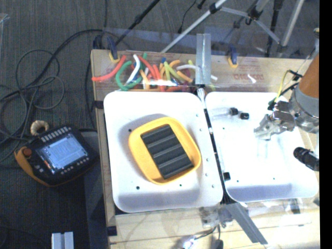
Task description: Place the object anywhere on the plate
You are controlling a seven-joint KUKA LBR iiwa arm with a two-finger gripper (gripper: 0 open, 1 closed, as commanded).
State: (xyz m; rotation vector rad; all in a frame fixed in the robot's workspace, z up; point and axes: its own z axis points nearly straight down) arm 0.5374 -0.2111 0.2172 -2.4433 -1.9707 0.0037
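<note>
- Camera view — gripper [265, 128] hangs over the right bin [270, 188], toward its right side. It is pale metal and blurred; whether it is spread or pressed together I cannot tell. Nothing visible is pinched in it.
- Dark ribbed block [167, 151] lies in the left bin [116, 154], resting on the yellow plate [136, 144]. It is well apart from the gripper, across the divide between the two bins.
- The block is rectangular and matte charcoal, with about four raised bars across its top, and it sits at a slant to the bin walls.
- The plate is a rounded square, smooth and glossy yellow, with a raised rim. The block covers most of its middle, and bare yellow shows all around it.
- Both bins are shallow, white and smooth, with rounded corners, and they touch along a dark seam.
- In the right bin, near the back wall, lies a small clear piece [220, 111] with two small black bits [238, 113] beside it — left of the gripper and apart from it.
- A black rounded part [306, 158] shows at the right edge, below the gripper; too cropped to identify.
- Coloured cords [148, 72], orange, green, white and yellow, lie tangled on the wooden bench [249, 66] behind the left bin.
</note>
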